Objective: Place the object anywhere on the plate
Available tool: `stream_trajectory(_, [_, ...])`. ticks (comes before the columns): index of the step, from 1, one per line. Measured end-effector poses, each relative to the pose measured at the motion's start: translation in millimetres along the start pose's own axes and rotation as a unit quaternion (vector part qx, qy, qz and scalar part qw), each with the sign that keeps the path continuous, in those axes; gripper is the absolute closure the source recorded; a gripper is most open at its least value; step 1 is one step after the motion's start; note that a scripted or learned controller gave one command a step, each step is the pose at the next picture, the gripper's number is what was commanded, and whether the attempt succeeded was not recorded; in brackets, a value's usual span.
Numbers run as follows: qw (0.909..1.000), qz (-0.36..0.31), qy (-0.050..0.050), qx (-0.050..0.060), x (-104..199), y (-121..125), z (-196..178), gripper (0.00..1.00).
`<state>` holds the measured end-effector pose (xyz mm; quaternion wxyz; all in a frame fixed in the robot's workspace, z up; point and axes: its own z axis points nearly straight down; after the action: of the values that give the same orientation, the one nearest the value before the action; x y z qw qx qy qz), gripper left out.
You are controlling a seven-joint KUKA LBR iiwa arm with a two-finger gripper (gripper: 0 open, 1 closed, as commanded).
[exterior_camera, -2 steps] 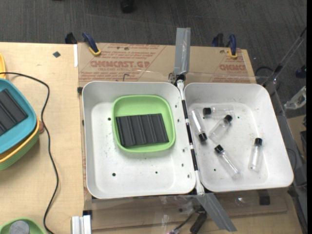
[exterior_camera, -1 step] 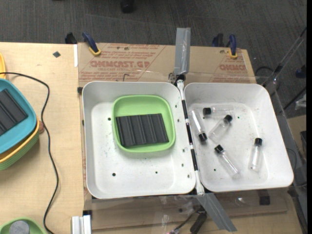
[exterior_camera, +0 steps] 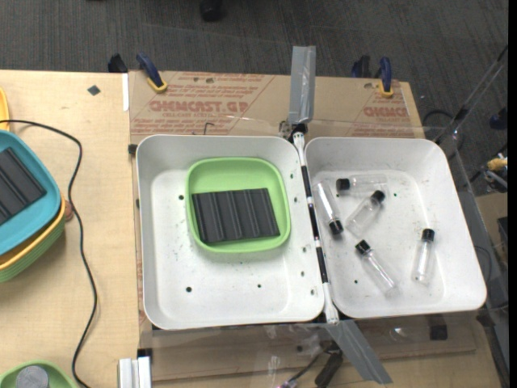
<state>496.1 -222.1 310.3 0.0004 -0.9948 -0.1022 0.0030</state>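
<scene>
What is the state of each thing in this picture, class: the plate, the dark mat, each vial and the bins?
Green plate: in the left bin, upright, holding a mat.
Dark ribbed mat: flat on the plate.
Five capped vials: lying on their sides in the right bin, at; one near is faint.

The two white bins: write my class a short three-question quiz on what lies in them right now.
1. True or false: the green plate sits in the left bin.
2. How many clear vials with black caps lie in the right bin?
3. What lies on the plate? A) a dark ribbed insert B) a vial C) a clamp

Key: 1 true; 2 five; 3 A.
</scene>
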Motion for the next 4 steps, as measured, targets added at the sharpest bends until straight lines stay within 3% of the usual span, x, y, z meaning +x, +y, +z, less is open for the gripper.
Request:
stream_trajectory(1, [1.0000, 0.003, -0.001, 0.001, -18.8, -4.5, 10.4, 0.00])
stream_trajectory(2, [1.0000, 0.003, 0.000, 0.000, -18.4, -3.6, 50.3, 0.00])
stream_trajectory(3, [1.0000, 0.000, 0.001, 0.000, -17.9, -3.7, 22.3, 0.00])
stream_trajectory(4, [1.0000, 0.000, 0.001, -0.001, -17.8, -3.8, 21.8, 0.00])
